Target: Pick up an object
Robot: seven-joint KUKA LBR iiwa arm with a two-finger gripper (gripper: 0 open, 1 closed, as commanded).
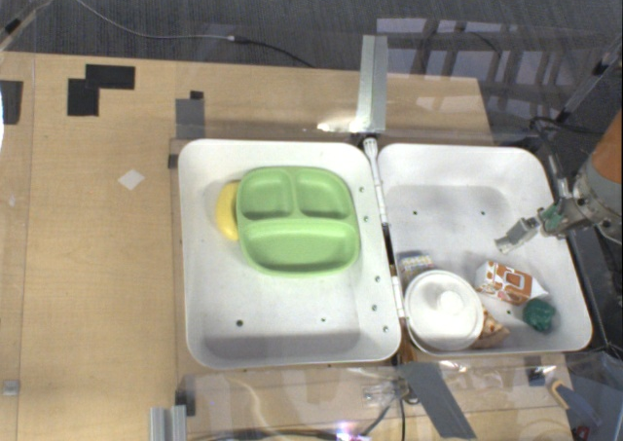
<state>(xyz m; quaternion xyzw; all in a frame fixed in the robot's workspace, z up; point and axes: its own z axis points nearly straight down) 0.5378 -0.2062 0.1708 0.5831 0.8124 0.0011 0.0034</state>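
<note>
1. While the end effector (pixel 518 235) hangs over the right bin (pixel 467 171) near its 3 o'clock rim, whether its fingers are apart or together cannot be told; nothing shows between them.
2. Objects in the right bin crowd its 6 o'clock side: a white round lidded container (pixel 443 308) at about 7 o'clock, a small orange-and-white patterned packet (pixel 506 281) just beside it at 5 o'clock, and a dark green lump (pixel 539 313) near the 4 o'clock corner.
3. A small dark-printed item (pixel 416 261) lies by the divider (pixel 382 225), at 12 o'clock from the container.
4. Bare white floor fills the right bin's 12 o'clock half, open room below the end effector.
5. A green three-compartment tray (pixel 296 219) sits in the left bin (pixel 243 332), with a yellow object (pixel 226 211) tucked under its 9 o'clock edge.
6. Bare floor spans the left bin's 6 o'clock portion.
7. Both bins rest on the counter (pixel 88 264).
</note>
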